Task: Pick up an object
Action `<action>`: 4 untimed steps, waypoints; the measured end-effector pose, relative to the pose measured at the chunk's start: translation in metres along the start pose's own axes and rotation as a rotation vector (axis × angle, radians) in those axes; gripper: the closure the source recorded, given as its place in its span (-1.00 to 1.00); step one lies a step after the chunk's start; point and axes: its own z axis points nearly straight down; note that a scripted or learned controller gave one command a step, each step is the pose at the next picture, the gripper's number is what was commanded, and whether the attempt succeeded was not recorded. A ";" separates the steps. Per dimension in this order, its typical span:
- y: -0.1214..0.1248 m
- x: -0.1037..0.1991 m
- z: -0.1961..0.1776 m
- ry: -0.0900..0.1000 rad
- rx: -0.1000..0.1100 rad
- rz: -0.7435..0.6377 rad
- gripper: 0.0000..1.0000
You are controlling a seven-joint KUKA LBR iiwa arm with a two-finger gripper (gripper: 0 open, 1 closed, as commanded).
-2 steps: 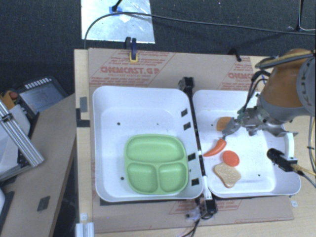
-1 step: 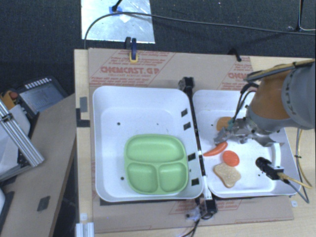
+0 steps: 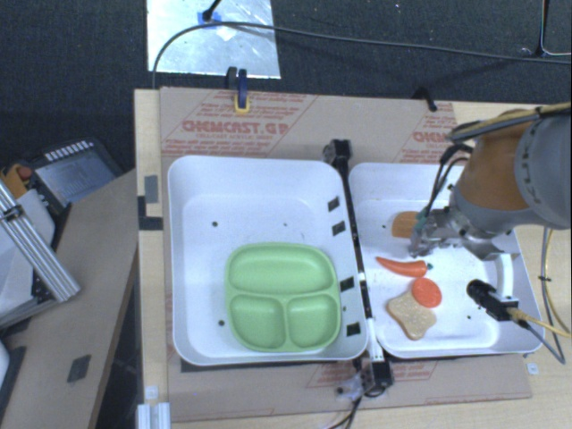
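Left bin (image 3: 192,266) holds a green tray (image 3: 281,295). Right bin (image 3: 375,195) holds the candidates: orange block (image 3: 404,224) far, chili (image 3: 400,264) mid, tomato slice (image 3: 426,292) and bread (image 3: 411,316) near. Tool (image 3: 427,239) low between block and chili; opening unreadable, nothing seen held. Step: approach. Next: settle over one item, close, lift.

A wooden bench (image 3: 147,141) carries a printed cardboard sheet (image 3: 268,123). On the sheet sit two shallow white bins side by side, the left bin (image 3: 192,195) and the right bin (image 3: 375,186), edges touching.
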 end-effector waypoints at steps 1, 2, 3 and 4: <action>-0.002 -0.003 -0.063 -0.001 -0.004 -0.001 1.00; 0.000 -0.004 -0.117 -0.001 -0.003 -0.002 1.00; -0.015 0.048 -0.109 0.002 0.002 -0.006 1.00; -0.021 0.091 -0.112 0.002 0.002 -0.007 1.00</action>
